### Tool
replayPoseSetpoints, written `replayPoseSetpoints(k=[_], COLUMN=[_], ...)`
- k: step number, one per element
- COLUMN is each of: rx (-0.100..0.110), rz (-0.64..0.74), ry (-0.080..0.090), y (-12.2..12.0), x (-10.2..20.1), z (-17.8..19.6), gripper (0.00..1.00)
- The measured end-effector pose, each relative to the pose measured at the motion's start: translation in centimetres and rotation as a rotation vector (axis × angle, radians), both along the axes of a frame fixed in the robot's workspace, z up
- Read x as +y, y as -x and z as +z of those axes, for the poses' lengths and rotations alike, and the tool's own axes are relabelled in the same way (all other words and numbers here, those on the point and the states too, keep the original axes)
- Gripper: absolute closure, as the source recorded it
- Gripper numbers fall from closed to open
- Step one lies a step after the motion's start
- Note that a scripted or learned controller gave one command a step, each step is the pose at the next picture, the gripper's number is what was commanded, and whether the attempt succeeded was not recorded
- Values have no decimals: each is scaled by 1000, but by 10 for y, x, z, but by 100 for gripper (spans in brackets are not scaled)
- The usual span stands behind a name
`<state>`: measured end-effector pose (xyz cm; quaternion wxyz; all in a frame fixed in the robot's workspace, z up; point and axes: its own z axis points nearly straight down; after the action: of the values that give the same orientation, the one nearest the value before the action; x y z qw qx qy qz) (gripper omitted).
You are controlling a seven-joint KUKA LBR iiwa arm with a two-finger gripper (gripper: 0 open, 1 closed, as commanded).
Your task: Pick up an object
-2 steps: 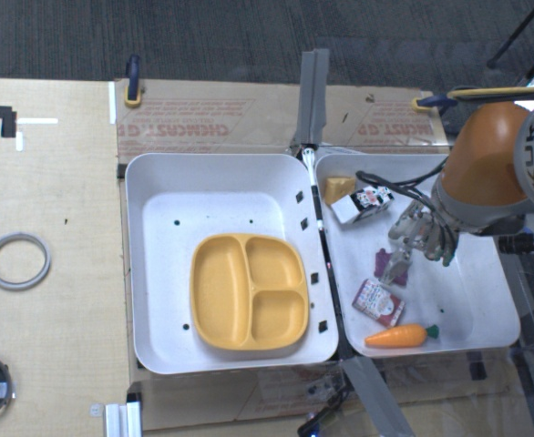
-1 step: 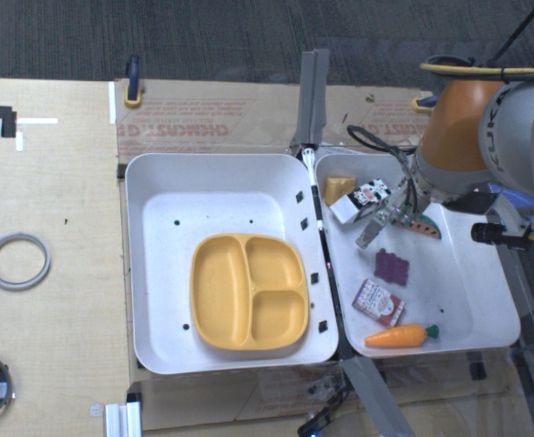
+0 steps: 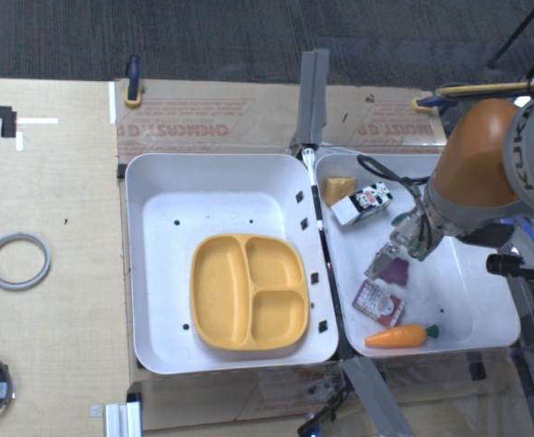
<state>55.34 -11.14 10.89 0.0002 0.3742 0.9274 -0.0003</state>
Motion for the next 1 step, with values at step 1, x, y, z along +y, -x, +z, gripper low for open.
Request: replayPoseSetpoints(k=[1], rx=[0], rz=[-350], ry=[1], y=[-35], x=[9], z=[4], gripper=[0])
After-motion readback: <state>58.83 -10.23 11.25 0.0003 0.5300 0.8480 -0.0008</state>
